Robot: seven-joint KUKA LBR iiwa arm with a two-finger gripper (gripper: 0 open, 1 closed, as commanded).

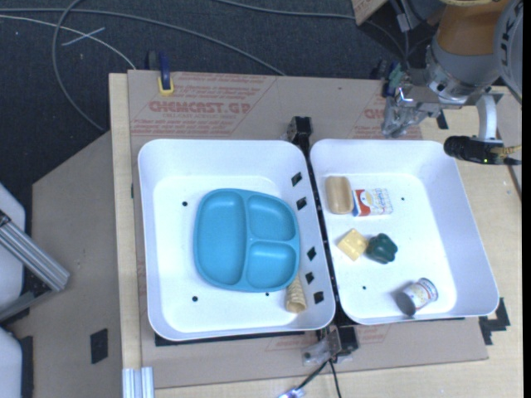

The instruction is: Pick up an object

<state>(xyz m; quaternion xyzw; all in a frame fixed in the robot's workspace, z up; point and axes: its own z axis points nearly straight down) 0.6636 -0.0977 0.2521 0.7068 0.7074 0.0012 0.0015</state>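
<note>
1. The gripper point(398, 121) is seen above the far rim of the right bin point(465, 222), over the bench board; whether its fingers are spread or closed cannot be told, and nothing is seen between them.
2. The objects lie inside the right bin, well apart from the gripper: a tan block point(338, 195) touching a white carton point(372, 202) nearest to it, then a yellow piece point(352, 244) just beside a dark green object point(382, 249), and a small can point(417, 295) on its side near the front rim.
3. The left bin point(162, 247) is occupied by a blue divided plate point(246, 240), with a cone-shaped tan item point(295, 296) at its near right corner.
4. Black clips are seen along the seam between the bins.
5. The arm point(473, 23) is seen entering from the upper right, its wrist pointing downward toward the bin's far edge.
</note>
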